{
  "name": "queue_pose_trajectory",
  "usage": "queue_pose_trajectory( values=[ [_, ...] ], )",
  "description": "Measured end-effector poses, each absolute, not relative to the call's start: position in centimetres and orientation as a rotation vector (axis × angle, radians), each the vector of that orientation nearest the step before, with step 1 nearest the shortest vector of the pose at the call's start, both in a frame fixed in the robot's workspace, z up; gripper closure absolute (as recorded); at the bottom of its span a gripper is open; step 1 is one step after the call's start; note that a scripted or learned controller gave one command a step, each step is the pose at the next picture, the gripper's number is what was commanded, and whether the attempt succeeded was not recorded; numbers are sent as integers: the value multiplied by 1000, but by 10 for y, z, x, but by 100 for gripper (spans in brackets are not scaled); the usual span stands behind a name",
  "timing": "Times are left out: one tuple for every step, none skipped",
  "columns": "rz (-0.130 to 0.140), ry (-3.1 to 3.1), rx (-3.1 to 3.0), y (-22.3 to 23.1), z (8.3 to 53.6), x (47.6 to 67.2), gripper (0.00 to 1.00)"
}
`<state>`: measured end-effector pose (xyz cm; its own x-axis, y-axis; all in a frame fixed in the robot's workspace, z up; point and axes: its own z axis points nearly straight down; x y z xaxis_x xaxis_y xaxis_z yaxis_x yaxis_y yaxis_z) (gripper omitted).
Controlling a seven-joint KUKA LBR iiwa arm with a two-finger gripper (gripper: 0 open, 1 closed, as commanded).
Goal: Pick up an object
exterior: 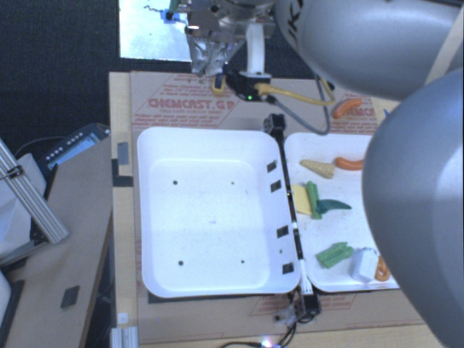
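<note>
Gripper [208, 64] hovers above counter [188, 104] behind left bin [148, 194]; finger state unclear. Toy food lies in right bin [308, 278].

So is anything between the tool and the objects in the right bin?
Nothing visible blocks it. The tool hangs beyond the bins' far edge, over the cardboard; the objects, such as the green piece, lie uncovered in the right bin.
</note>
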<state>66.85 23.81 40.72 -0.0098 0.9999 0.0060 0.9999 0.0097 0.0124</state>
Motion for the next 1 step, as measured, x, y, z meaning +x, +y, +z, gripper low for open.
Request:
queue_pose_trajectory(
  values=[
    [-16, 2226, 2225, 234, 290, 625, 100]
  ],
)
